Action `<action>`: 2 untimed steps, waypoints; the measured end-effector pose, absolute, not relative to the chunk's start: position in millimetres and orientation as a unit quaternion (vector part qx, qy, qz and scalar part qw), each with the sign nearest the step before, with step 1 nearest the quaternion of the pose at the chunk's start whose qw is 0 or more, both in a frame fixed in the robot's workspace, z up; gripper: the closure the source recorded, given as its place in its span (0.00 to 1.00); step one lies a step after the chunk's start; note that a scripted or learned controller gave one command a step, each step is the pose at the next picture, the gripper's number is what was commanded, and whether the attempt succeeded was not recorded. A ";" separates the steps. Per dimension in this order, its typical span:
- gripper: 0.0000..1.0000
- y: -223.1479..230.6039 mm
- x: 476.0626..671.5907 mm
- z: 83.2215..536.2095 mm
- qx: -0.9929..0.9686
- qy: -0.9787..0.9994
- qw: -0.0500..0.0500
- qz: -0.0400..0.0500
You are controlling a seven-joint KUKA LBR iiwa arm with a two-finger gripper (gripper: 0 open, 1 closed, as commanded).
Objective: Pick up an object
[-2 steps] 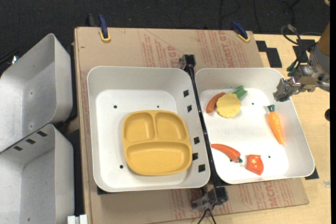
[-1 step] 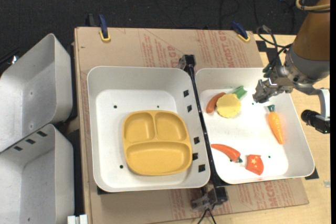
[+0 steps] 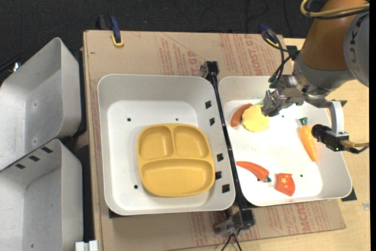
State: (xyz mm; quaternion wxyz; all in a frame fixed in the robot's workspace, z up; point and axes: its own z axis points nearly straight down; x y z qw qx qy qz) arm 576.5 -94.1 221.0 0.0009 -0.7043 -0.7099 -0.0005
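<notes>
Yellow toy [image 3: 255, 120] touches the jaws' tips; their spread is unclear.

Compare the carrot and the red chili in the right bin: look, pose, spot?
Colour: the carrot is orange with a green tip; the red chili is red throughout.
Shape: the carrot is a straight taper, the chili a curved pod.
Pose: the carrot's long axis runs almost up-down in the view, the chili's closer to left-right.
Spot: the carrot is near the right bin's right wall, the chili near its left wall.
Shared: both lie flat, apart from the hand.
</notes>
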 end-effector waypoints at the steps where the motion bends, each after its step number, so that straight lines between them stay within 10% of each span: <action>1: 1.00 -45.0 576.6 231.4 -0.705 -0.710 0.000 -0.001; 2: 1.00 12.2 583.2 240.4 -0.704 -0.710 0.000 -0.001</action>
